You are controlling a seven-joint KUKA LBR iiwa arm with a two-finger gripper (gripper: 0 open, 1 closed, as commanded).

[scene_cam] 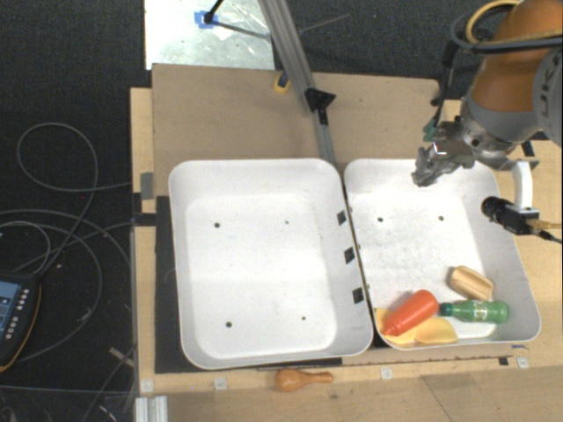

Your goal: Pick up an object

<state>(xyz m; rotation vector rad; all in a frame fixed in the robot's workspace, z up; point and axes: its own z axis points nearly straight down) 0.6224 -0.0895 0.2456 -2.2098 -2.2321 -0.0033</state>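
From where I stood, the grey arm with its orange band (519, 25) reached in from the right and hung over the far edge of the right-hand shallow white bin (413, 236). Its small metal two-finger gripper (428, 172) pointed down near that bin's upper rim. I could not tell how the gripper was set, and I saw nothing caught in it.

The things to be picked lay well apart from the gripper, crowded into the near corner of the right-hand bin. A tan bread-roll-shaped block (471, 281) sat closest to the bin's right wall. Just below it a green plastic bottle with a white label (476, 310) lay on its side. To the left of the bottle an orange carrot-shaped toy (410, 312) lay slantwise, resting partly on a flat yellow piece (433, 332) that touched the bin's near wall.

The left-hand shallow white bin (255, 262) sat right beside the other, their walls touching along the middle. On the brown bench (229, 112), just outside the near edge of the bins, lay a small orange-brown pear-shaped toy (301, 378). Black cables (53, 192) trailed over the dark floor to the left.
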